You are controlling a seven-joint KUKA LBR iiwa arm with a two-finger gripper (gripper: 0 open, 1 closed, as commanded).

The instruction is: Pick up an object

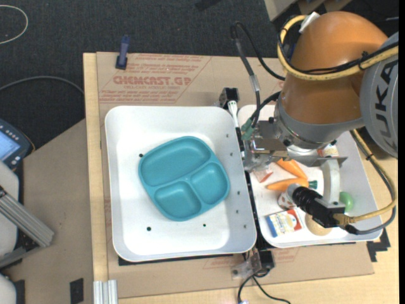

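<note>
The gripper (258,156) is hanging low over the left edge of the right bin (362,176), close against the wall it shares with the left bin (120,170). The wrist is hiding it, so I cannot tell whether it is apart or together, and nothing is showing in its grasp.

The danger, as I judge it, is coming from that closeness: a descent here could be striking the rim or closing on bare bin floor. Two orange carrots (288,168) are lying just beside the gripper. They are crowded, so a grasp could be nudging them aside.

The right bin is also holding a small packet (283,221) and a green piece (345,201). The left bin is carrying a teal divided plate (183,177), with nothing in its compartments.
</note>
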